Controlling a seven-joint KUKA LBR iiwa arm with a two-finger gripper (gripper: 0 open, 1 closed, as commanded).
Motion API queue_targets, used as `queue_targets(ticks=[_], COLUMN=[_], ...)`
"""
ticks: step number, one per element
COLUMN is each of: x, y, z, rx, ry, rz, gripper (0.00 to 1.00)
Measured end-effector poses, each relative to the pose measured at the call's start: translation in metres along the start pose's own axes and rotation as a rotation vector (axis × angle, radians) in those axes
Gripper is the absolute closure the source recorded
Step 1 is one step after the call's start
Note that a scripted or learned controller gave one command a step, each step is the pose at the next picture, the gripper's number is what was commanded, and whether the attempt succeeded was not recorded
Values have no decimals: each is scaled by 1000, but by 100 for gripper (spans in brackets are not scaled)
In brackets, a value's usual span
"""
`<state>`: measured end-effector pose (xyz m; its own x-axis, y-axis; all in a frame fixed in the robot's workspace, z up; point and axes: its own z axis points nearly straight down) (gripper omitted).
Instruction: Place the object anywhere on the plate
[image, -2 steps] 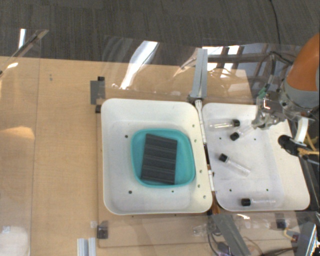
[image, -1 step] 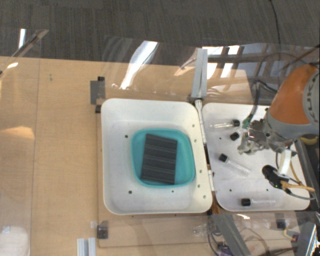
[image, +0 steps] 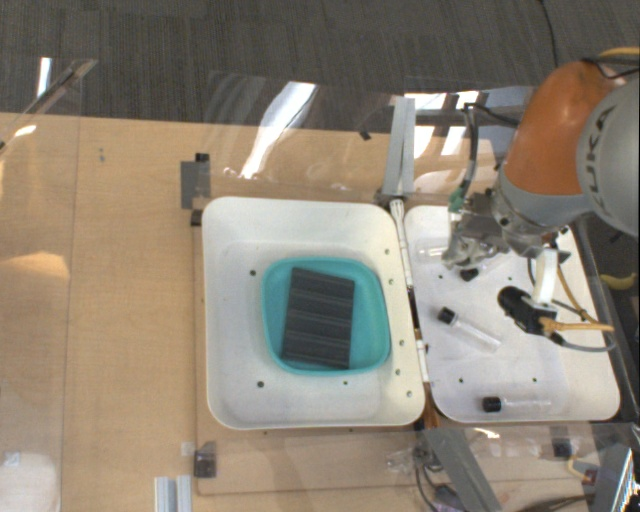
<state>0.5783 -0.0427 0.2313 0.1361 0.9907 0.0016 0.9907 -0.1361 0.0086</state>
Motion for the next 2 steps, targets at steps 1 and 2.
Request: queue_targets(ticks=[1,2], x=[81,80], y=[-45,-45], z=[30,30], rx=[5,4], ry=[1,1], rz=[-184,-183], gripper=[100,0])
